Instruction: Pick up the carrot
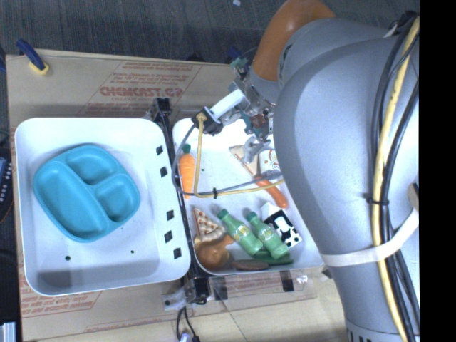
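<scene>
The carrot (187, 171) lies ungrasped against the left wall of the right bin (187, 130), the gripper (255, 135) hovers right of it – jaws seemingly empty, though I cannot tell their state – so pickup remains.

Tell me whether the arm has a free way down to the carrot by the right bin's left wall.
Probably yes. The carrot lies uncovered, its top bare, with open floor on its right. The hand hangs over the same bin. The bin wall hugging its left side and a yellow cable close by could crowd a grasp.
</scene>
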Motion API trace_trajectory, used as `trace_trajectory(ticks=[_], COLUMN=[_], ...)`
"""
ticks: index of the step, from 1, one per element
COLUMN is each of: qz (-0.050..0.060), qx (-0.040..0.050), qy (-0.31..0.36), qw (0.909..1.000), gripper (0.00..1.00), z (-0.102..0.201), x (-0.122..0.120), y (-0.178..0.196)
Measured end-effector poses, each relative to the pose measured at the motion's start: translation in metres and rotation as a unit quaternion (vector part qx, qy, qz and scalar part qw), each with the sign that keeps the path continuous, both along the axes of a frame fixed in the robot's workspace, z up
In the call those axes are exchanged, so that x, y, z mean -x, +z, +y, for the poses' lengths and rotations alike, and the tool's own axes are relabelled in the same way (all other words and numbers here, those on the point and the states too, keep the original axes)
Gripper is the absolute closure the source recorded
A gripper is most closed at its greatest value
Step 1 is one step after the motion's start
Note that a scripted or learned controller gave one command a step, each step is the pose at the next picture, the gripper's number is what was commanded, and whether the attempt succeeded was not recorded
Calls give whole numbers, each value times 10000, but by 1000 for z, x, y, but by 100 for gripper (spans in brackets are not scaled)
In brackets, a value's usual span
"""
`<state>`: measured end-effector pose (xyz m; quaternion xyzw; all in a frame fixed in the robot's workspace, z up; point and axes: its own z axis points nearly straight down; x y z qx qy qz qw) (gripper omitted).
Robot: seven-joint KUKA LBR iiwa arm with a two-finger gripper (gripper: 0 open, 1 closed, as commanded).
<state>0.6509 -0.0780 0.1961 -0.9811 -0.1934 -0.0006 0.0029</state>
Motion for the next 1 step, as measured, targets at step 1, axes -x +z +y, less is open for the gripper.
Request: trace_trajectory(ticks=[1], qz=[103], qx=[10], qy=[-223], qw=[9997], gripper=[0], z=[-16], x=[35], y=[-104])
